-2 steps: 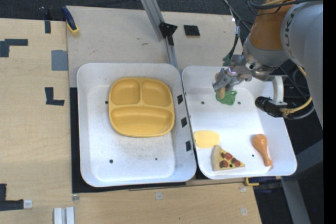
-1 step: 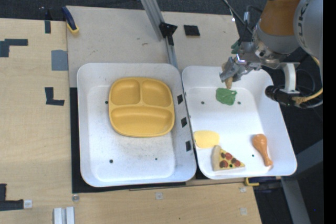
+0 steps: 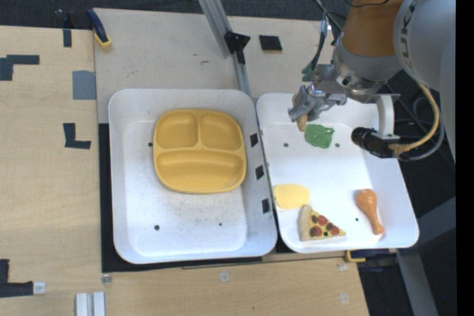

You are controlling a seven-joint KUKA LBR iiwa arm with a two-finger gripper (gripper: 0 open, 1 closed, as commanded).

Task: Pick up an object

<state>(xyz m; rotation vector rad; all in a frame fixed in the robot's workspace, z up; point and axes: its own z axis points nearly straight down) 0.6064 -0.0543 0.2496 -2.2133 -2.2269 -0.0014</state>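
Observation:
My gripper (image 3: 302, 115) hangs over the far left part of the right bin (image 3: 392, 192). A green toy piece (image 3: 320, 135) lies just to its right and slightly nearer, with a small tan bit showing at the gripper tips. Toward the bin's front lie a yellow flat piece (image 3: 291, 195), a pizza slice (image 3: 318, 225) and a chicken drumstick (image 3: 370, 209). Nothing is clearly seen between the fingers.
The left bin (image 3: 133, 226) holds a yellow divided plate (image 3: 198, 150). A metal pole (image 3: 211, 0) slants across the back of the bench. Black cables and a hose loop near the arm's wrist at the right.

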